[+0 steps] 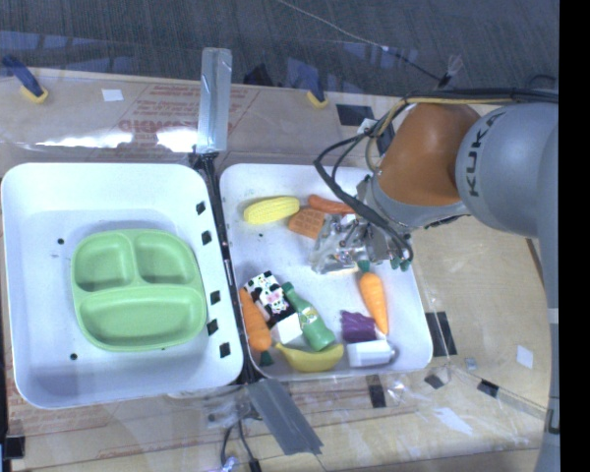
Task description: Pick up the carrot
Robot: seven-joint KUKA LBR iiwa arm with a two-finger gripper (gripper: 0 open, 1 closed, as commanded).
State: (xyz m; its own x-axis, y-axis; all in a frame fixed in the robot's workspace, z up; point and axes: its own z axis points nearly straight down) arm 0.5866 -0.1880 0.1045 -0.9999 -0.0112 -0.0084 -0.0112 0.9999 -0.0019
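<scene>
An orange carrot (pixel 374 301) lies in the right bin (pixel 413 308) near its right wall, thick end toward the gripper and tip pointing to the front. A second orange carrot-like piece (pixel 256 321) lies along the bin's left wall. My gripper (pixel 346 252) hangs low over the middle of the right bin, just up and left of the first carrot's thick end. I see nothing held in it. The orange-banded wrist (pixel 425 155) hides the bin's back right corner.
The right bin also holds a corn cob (pixel 271 209), an orange sausage-like piece (pixel 326 204), a waffle-like piece (pixel 307 224), a cow-patterned block (pixel 266 294), a green bottle (pixel 310 324), a banana (pixel 311 357), a purple piece (pixel 356 324) and a white block (pixel 370 353). A green divided plate (pixel 138 289) sits in the left bin (pixel 29 362).
</scene>
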